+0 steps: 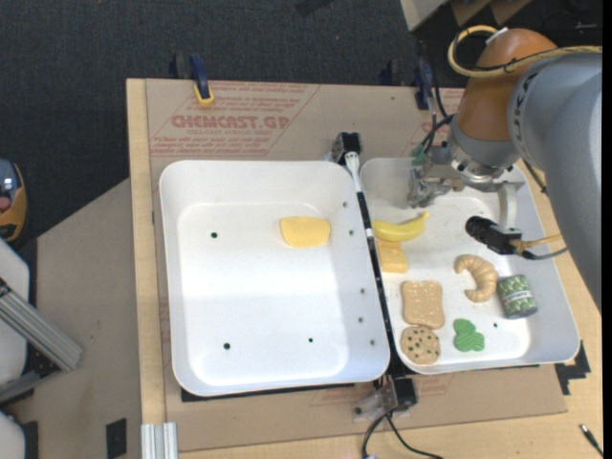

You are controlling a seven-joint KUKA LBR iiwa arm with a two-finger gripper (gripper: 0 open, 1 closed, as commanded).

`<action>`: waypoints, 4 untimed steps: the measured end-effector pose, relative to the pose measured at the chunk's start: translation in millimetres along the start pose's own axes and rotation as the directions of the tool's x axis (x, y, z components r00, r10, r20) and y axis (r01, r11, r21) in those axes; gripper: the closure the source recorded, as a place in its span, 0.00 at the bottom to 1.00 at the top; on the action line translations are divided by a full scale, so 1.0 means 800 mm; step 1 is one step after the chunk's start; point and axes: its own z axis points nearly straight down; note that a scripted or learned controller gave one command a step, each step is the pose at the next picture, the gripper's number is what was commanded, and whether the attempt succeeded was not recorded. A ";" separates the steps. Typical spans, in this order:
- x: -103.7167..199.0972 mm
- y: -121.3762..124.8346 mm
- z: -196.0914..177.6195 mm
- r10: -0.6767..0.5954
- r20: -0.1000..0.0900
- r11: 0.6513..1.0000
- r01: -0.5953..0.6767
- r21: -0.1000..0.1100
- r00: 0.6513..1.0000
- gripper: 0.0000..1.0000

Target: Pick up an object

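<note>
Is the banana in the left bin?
No, the banana lies in the right bin, against the divider beside the left bin.

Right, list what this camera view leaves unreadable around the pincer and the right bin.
- Pincer: whether open or shut cannot be told; wrist and cables above hide its tips.
- Banana: its far end lies under the pincer, so contact cannot be judged.
- Right bin: its far right corner is covered by the grey arm.
- Green can: label too small to read.
- Yellow block: partly tucked against the bin divider, under the banana.
</note>
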 end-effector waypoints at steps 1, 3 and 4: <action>0.000 0.000 0.001 0.000 0.000 1.000 0.000 0.001 1.000 0.00; 0.137 0.008 -0.119 -0.008 -0.003 1.000 0.008 -0.009 1.000 1.00; 0.241 -0.005 -0.350 -0.008 -0.005 1.000 0.008 -0.019 1.000 1.00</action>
